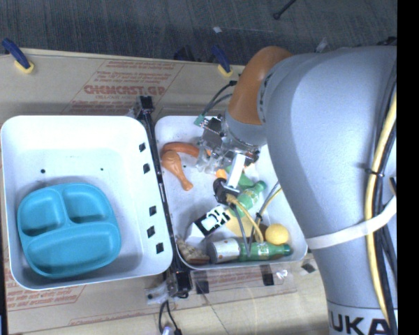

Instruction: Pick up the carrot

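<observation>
The carrot, orange and elongated, lies near the upper left of the right bin, pointing left to right. Just below it is a tan-orange toy drumstick. My gripper hangs low in the bin, right at the carrot's right end. The wrist and the grey arm hide the bin's right side. I cannot see the carrot between the gripper's parts.
Below the gripper in the right bin lie a green bottle, a black-and-white item, a yellow lemon and a bottle on its side. The left bin holds a blue divided plate.
</observation>
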Motion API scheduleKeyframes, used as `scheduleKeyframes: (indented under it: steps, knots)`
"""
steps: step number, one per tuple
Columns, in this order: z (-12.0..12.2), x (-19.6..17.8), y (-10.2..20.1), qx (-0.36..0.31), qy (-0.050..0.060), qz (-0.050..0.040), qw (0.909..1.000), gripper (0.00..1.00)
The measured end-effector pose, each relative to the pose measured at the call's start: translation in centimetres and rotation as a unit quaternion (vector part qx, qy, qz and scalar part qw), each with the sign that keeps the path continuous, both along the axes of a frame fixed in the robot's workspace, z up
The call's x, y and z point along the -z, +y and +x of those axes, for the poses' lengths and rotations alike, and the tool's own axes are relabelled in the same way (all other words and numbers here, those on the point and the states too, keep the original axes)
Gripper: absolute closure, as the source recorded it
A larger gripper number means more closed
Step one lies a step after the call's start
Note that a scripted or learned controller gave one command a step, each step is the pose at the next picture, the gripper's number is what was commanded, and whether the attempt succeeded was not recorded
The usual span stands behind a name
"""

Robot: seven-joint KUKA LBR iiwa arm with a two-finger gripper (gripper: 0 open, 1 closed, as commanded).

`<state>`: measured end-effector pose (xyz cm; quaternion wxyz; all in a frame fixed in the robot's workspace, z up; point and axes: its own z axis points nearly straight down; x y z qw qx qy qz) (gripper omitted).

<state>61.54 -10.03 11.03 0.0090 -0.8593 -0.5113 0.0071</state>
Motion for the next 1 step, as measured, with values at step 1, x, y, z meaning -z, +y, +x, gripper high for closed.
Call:
scheduleKeyframes:
  steps: [1]
  knots:
    - [-7.32, -8.45, 5.13, 0.006, -0.009, -0.0021, 0.9999, 1.00]
